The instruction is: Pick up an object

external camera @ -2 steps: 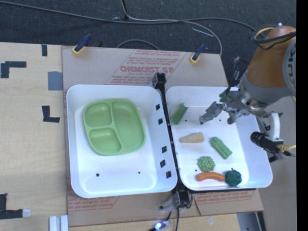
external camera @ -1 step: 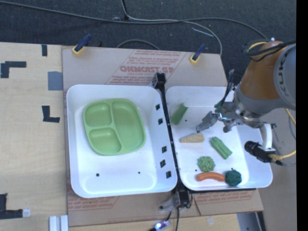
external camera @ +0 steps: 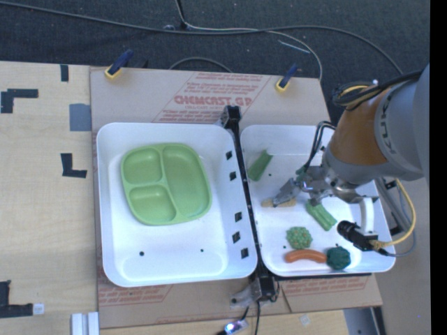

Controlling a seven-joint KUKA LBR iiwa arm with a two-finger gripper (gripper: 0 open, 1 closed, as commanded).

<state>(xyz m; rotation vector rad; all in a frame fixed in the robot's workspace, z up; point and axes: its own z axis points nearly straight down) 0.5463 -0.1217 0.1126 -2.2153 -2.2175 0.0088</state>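
Observation:
The right bin [external camera: 279,137] holds several small items. A light green stick [external camera: 259,165] lies near its left wall. A second green block [external camera: 321,215] lies in the middle, a green broccoli piece [external camera: 299,237] below it. An orange sausage-shaped piece [external camera: 305,256] and a dark green round piece [external camera: 339,257] lie along the front wall. My gripper [external camera: 282,196] reaches in from the right, low over the bin floor, between the green stick and the green block. Its tip points left, beside a small tan spot on the floor. Nothing is visibly held.
The left bin [external camera: 112,187] holds a light green divided plate [external camera: 165,183]. A black divider [external camera: 241,187] separates the bins. Yellow clamps [external camera: 119,63] [external camera: 286,79] pin the cardboard at the back. Cables hang beside the arm at right.

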